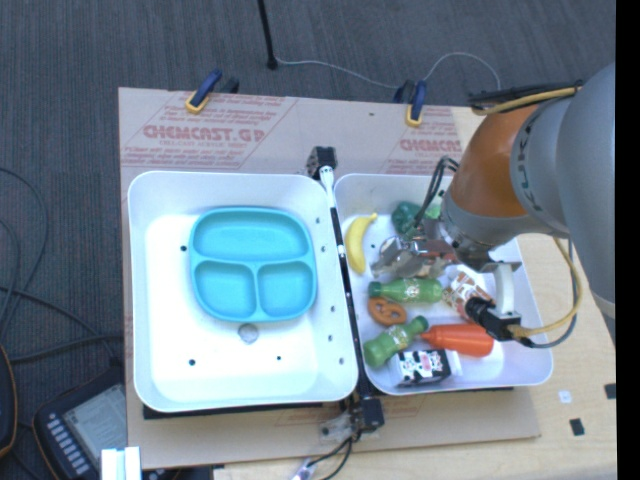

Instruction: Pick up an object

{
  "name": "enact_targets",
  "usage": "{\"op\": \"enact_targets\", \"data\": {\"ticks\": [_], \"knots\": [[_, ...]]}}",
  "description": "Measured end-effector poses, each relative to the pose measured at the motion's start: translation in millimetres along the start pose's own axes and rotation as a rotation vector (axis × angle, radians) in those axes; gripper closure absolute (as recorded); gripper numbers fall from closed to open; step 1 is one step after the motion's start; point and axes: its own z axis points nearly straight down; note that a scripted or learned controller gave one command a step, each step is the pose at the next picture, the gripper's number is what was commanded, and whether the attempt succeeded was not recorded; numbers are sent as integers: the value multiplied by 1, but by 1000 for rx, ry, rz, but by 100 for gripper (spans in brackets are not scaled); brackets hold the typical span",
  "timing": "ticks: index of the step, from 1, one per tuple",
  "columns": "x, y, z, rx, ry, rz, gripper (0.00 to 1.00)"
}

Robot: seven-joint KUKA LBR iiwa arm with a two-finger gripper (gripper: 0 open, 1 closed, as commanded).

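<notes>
The jaws of the gripper (400, 256) are low inside the right bin (535, 368), above the heap of toys, and I cannot tell if they are apart or together, because the metal parts are small and mixed with the objects below them. The grey arm (560, 168) with its orange band comes in from the right and covers the far right part of this bin.

Just left of the gripper lies a yellow banana (356, 242), close to the wall between the two bins. Behind the gripper there is a dark green object (405, 214). Below it lies a green bottle (408, 291), then an orange round piece (388, 310), and a second green bottle (390, 341) lies tilted nearer the front. An orange carrot (462, 340) lies beside a small black and white box (420, 366) at the front edge.

The left bin (160, 368) holds a blue divided plate (252, 264) with three compartments. Both bins stand on a brown board (200, 133) on the counter, fixed with two clamps at the back.
</notes>
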Motion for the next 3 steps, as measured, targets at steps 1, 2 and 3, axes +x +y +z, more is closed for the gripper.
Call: {"op": "enact_targets", "data": {"ticks": [1,2,3], "knots": [[-4,-25,38,-6,0,0,0],[-6,-24,27,-10,-3,2,100],[73,-79,-59,2,1,0,100]]}}
